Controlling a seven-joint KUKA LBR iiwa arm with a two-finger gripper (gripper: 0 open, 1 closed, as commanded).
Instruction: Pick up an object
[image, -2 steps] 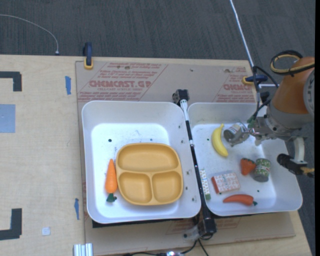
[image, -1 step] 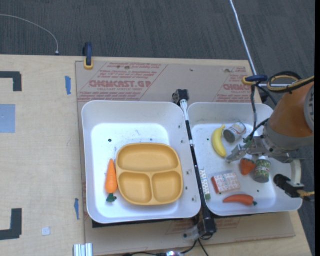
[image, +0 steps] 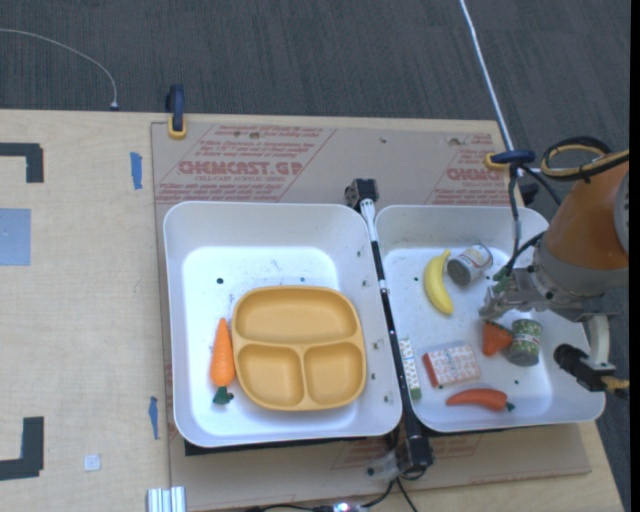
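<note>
My gripper (image: 500, 306) hangs low in the right bin (image: 560, 410), reaching in from the right. Just in front of it lies a small orange-red piece (image: 496, 340), with a greenish can (image: 525, 341) at its right side. A yellow banana (image: 437, 284) and a grey can (image: 463, 268) lie to the gripper's left. Nearer the front of the bin are a pink patterned box (image: 452, 365) and a red chili pepper (image: 478, 399). Nothing is visibly lifted.
The left bin (image: 190, 240) holds a yellow three-part plate (image: 297, 346) and a carrot (image: 222, 356) along its left side. The bins meet at a dark central divider (image: 382, 290). Cables (image: 520, 215) hang by the arm at the right bin's far corner.
</note>
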